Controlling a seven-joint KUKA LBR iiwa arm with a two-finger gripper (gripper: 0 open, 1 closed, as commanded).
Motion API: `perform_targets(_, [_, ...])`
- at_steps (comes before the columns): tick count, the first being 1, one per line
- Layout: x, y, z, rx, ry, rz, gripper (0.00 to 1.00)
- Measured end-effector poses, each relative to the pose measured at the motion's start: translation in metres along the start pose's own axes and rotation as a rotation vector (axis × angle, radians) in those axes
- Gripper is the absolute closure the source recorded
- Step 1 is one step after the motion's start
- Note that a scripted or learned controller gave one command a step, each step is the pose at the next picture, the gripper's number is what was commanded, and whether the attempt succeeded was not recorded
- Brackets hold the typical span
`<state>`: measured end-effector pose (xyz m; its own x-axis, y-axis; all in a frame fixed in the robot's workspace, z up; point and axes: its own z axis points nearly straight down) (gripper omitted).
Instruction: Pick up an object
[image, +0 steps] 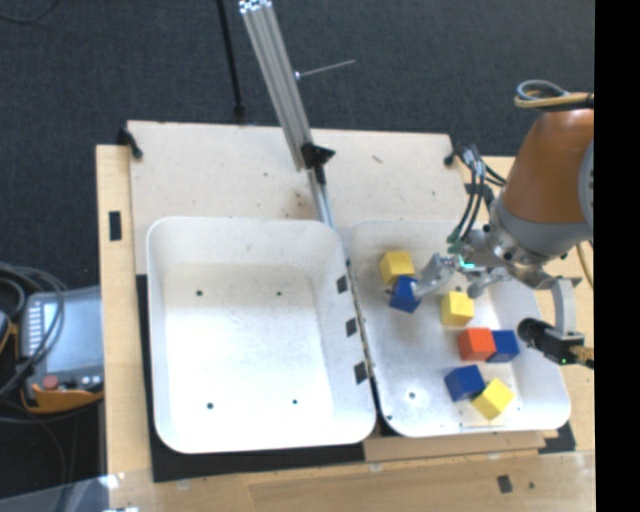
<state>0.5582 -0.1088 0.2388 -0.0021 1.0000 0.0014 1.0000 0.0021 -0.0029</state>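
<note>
Several coloured blocks lie in the right bin (420, 415). A yellow block (396, 264) and a blue block (404, 294) sit together near its left wall. Another yellow block (457, 308) lies mid-bin, with an orange block (477, 343) and a blue block (504, 345) touching just below it. A further blue block (463, 381) and yellow block (492, 399) rest near the front. My gripper (455, 282) hangs low over the bin, open, just above the middle yellow block. Its left finger (428, 280) reaches close to the blue block by the wall. Nothing is held.
The left bin (160, 240) stands beside the right one, sharing a raised divider (355, 320). A slanted aluminium post (285, 90) rises from the back of the bench. The arm's orange and grey wrist (545, 190) overhangs the right bin's back right corner.
</note>
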Motion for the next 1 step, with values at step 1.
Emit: perform_targets(1, [-0.0005, 0.0007, -0.0017, -0.004, -0.001, 0.002, 0.0])
